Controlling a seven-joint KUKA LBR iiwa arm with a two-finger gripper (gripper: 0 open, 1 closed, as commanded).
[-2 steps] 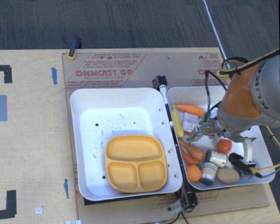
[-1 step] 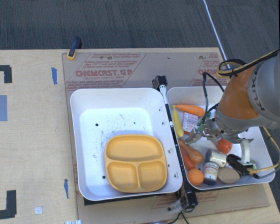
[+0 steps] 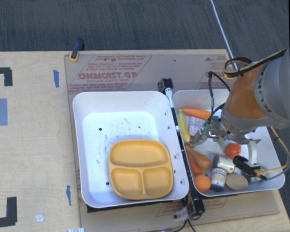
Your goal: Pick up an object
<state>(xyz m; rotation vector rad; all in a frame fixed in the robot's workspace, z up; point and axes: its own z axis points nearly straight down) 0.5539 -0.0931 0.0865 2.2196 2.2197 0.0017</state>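
My gripper [image 3: 199,136] reaches in from the right and hangs low over the middle left of the right bin [image 3: 275,182]. Just under and beside it lie a yellow corn-like piece [image 3: 184,126] and an orange carrot [image 3: 197,113] at the bin's back. A brownish-orange long piece [image 3: 198,158] lies just in front of the gripper. A red tomato-like piece [image 3: 232,148] sits under the wrist. An orange ball [image 3: 202,183], a small bottle [image 3: 219,173] and a tan lump [image 3: 236,182] line the front. Nothing is seen lifted.
The left bin [image 3: 88,110] holds a yellow divided plate [image 3: 140,168] in its front half. A black divider rail [image 3: 176,131] runs between the bins. The arm's grey and orange body [image 3: 258,95] covers the right bin's back right part.
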